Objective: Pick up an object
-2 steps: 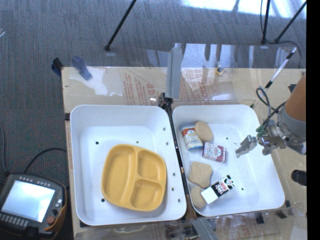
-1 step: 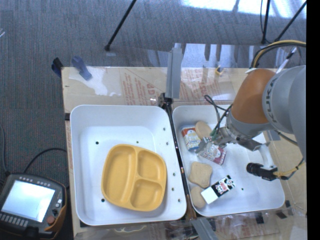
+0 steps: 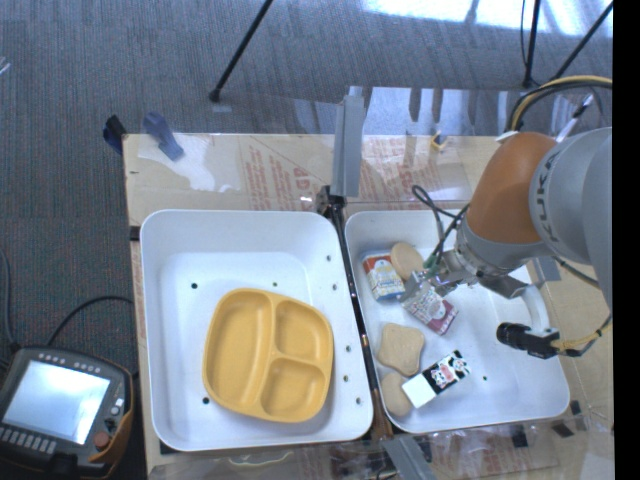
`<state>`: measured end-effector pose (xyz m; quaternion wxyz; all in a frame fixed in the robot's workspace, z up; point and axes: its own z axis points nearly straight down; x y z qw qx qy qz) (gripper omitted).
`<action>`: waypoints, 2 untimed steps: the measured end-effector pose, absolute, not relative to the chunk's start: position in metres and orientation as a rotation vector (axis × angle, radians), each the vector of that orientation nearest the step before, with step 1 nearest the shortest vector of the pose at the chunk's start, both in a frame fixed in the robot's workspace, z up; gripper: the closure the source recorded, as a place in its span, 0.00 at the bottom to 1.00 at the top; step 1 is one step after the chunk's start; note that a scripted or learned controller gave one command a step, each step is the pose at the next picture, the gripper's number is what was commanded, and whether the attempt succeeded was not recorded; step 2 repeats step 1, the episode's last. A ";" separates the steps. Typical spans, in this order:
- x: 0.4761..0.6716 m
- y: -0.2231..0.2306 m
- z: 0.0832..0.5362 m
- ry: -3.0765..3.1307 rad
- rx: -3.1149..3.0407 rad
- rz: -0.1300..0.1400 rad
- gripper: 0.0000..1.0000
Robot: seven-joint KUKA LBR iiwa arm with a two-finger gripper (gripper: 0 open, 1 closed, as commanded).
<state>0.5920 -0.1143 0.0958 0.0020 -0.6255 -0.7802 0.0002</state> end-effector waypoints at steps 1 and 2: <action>0.595 -0.042 0.192 -2.510 -1.897 -0.008 1.00; 0.595 -0.042 0.192 -2.510 -1.897 -0.008 1.00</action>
